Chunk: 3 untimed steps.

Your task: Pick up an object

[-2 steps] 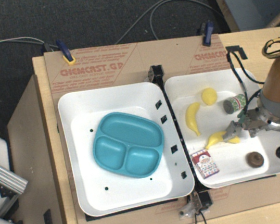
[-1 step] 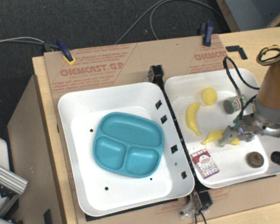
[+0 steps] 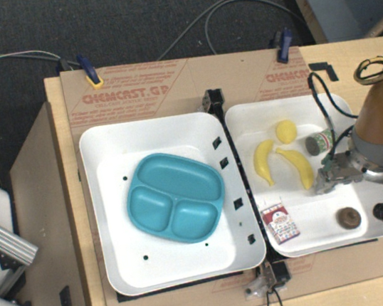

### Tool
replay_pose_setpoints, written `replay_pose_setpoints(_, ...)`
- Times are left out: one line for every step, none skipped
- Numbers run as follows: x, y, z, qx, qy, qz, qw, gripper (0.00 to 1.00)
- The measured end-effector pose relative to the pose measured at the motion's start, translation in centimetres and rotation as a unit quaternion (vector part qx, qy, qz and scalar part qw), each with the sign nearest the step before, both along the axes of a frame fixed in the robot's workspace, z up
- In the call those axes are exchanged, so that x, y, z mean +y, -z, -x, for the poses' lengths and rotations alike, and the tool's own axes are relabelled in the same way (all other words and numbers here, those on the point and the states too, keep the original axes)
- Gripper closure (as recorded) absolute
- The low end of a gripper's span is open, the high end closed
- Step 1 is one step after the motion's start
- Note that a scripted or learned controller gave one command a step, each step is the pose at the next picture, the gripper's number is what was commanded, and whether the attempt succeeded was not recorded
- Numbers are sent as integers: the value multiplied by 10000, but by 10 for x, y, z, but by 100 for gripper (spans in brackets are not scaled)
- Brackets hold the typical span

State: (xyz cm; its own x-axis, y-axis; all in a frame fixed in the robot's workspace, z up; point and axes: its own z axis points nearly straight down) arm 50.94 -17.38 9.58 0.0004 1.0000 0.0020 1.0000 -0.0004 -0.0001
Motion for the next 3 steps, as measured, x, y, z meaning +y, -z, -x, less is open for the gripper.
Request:
replay_pose_setpoints(11,-54,-3,-30,-14,16,10000,100)
replay_pose_setpoints(8,-119,-6,-42,-11,22,10000,100)
replay_pose_setpoints(8,-154,-8,-29,-14,18,10000,100)
